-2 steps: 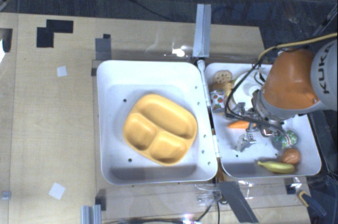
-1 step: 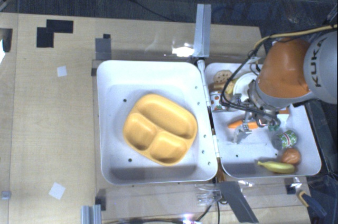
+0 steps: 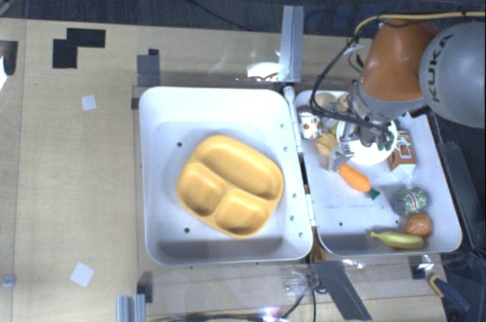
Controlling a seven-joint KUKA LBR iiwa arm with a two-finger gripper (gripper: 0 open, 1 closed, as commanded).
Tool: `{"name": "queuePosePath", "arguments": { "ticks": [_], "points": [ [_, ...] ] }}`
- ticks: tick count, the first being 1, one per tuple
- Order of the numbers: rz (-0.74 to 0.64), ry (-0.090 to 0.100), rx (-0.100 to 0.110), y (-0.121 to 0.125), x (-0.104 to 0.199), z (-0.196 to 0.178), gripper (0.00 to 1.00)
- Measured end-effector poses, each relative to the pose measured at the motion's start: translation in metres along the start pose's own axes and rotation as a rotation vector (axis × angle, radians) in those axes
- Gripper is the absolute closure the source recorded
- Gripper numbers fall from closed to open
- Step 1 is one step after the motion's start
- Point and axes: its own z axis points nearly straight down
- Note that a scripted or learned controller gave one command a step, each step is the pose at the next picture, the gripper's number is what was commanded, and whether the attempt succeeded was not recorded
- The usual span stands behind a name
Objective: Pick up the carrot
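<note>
Carrot [image 3: 355, 178]: we see it lying in the right bin [image 3: 448, 237], orange, green end pointing near-right, just near of the gripper.
Gripper [image 3: 343, 151]: it hangs over the far left part of the right bin; we cannot tell how its fingers stand, and nothing shows between them.
Arm [image 3: 425, 74]: it reaches in from the right, orange band over the bin's far edge.
Left bin [image 3: 156, 237]: we see a yellow divided dish [image 3: 229, 185] in it.
Right bin's near-right corner: a banana [image 3: 397, 239], an onion [image 3: 418, 224], a green patterned ball [image 3: 411, 200].
</note>
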Motion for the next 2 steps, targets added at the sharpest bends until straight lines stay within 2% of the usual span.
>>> {"name": "queuePosePath", "arguments": {
  "ticks": [1, 2],
  "points": [
    [-0.022, 0.003, -0.001, -0.027, 0.076, -0.002, 0.0],
    [-0.261, -0.005, 0.001, 0.012, 0.133, -0.004, 0.0]
  ]
}}
